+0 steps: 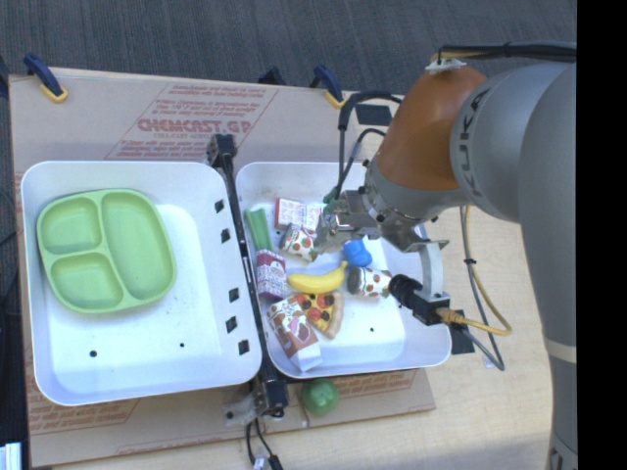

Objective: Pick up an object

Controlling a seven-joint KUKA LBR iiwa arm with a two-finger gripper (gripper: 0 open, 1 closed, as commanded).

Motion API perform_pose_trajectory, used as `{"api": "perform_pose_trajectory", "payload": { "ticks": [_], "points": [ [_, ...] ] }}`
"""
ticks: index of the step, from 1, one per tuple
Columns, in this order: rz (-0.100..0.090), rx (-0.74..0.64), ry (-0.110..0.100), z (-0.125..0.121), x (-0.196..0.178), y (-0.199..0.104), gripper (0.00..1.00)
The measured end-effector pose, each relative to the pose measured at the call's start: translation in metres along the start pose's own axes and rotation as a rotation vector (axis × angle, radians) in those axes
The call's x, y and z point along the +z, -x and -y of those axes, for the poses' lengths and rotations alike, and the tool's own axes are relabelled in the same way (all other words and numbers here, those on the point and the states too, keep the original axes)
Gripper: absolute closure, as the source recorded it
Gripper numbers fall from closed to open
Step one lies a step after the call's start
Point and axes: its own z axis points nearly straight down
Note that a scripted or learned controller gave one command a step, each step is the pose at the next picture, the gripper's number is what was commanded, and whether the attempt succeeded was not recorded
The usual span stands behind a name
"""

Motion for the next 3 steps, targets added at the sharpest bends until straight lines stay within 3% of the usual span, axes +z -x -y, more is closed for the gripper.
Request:
{"api": "perform_pose_trajectory", "payload": {
  "ticks": [3],
  "points": [
    [0.001,-0.003,0.001,-0.029,0.007,-0.004,1.00]
  ]
}}
